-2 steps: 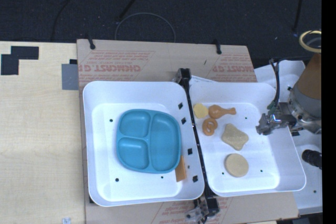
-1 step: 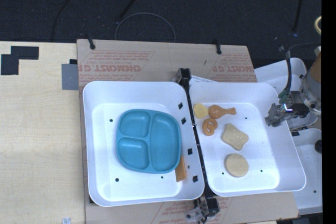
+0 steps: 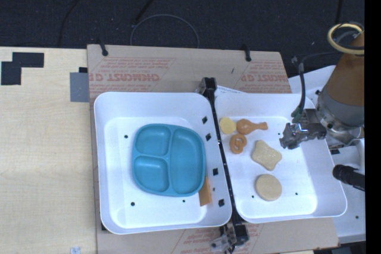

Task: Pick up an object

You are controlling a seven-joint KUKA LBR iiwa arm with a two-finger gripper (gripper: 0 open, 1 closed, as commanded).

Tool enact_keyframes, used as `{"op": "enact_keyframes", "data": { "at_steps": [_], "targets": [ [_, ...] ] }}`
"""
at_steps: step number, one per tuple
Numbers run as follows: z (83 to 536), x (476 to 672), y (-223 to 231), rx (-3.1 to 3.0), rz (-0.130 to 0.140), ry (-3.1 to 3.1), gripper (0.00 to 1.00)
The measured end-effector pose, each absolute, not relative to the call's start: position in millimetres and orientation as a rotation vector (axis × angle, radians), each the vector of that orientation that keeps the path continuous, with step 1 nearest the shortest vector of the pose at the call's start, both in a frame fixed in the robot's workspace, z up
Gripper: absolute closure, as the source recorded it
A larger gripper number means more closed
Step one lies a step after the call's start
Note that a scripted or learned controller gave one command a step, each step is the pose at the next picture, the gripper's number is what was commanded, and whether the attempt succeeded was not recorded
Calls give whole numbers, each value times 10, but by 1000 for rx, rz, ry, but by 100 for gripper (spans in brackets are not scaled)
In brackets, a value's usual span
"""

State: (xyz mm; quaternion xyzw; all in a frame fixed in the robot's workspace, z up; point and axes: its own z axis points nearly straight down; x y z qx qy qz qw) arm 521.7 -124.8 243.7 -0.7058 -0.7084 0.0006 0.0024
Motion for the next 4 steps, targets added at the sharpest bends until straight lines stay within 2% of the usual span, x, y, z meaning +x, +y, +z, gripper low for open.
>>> {"op": "enact_keyframes", "data": {
  "at_steps": [2,3,4],
  "targets": [
    [2539,5198,-174,-2214,1,-2225,100],
    [2530,5273,305,-2214,2,-2224,100],
    [2516,5219,803,-2214,4,-2223,100]
  ]
}}
